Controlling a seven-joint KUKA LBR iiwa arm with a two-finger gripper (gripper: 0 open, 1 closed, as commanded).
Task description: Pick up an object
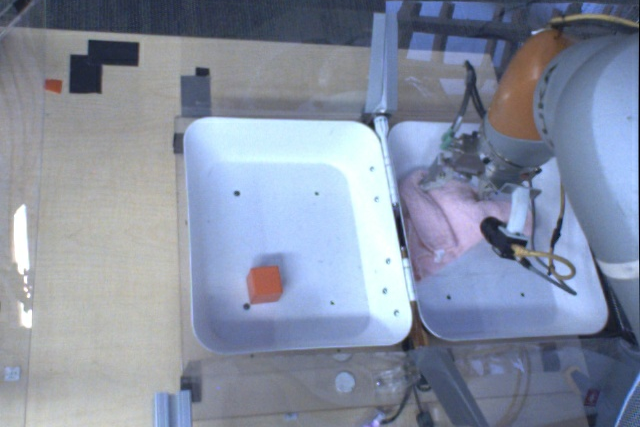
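Note:
A small orange block (265,284) lies in the left bin (210,215), near its front left corner. A crumpled pink cloth (440,220) fills the left half of the right bin (520,310). My gripper (462,171) is down in the right bin, at the upper right edge of the cloth. The wrist and cabling cover its tips.
A metal divider rail (395,215) runs between the two bins. Black and yellow cables (530,255) hang from the wrist over the right bin. Black and orange markers (95,65) sit on the bench at the far left. The grey arm (590,135) covers the right side.

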